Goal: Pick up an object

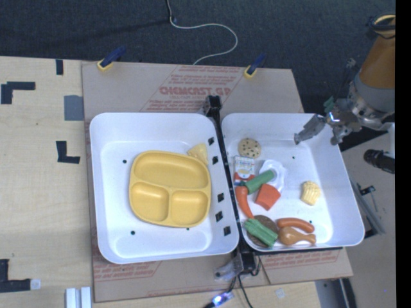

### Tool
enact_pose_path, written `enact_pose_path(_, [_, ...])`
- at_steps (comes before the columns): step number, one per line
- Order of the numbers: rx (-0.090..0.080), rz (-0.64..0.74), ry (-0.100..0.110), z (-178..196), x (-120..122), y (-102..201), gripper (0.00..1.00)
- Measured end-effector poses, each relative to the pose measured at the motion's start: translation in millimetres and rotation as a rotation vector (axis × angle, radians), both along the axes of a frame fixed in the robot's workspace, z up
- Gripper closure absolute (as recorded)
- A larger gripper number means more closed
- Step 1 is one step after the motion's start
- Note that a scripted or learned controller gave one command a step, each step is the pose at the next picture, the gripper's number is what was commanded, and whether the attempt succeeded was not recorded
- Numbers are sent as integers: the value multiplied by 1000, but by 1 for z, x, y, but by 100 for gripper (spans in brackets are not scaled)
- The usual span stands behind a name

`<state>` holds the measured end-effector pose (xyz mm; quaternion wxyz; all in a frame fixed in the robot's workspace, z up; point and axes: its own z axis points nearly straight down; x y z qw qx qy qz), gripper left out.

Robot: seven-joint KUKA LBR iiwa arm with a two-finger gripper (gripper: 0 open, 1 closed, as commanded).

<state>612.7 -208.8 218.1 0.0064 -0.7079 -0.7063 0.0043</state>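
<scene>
The arm (379,63) was cut off by the frame's right side, so just its orange band and wrist were in sight. The gripper (316,140) hung over the right bin's (334,172) far right corner, its jaws spread wide with nothing between them; it touched none of the toys.

Several toys were hard to read. A small white packet (244,167) carried print too fine to make out. A dark green and brown lump (262,231) at the near edge was partly tucked against the bin wall, and what it was I could not tell. A pale yellow wedge (199,151) in the left bin (109,172) was half hidden behind the rim of the yellow tray (171,188).

The things to pick lay in the right bin, mostly along its left half. A speckled brown cookie (249,148) sat at the far end, just beyond the packet. A green piece (260,180) lay tilted over a red-orange block (268,196), with an orange carrot (243,201) beside them. A yellow corn (310,192) lay alone toward the right, apart from the rest and nearest the gripper. An orange sausage (295,224) and a tan drumstick (297,238) lay side by side at the near edge.
</scene>
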Motion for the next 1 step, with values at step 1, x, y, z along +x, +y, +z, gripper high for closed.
enact_pose_path(1, [-3, 4, -14, 9, 3, 0, 0])
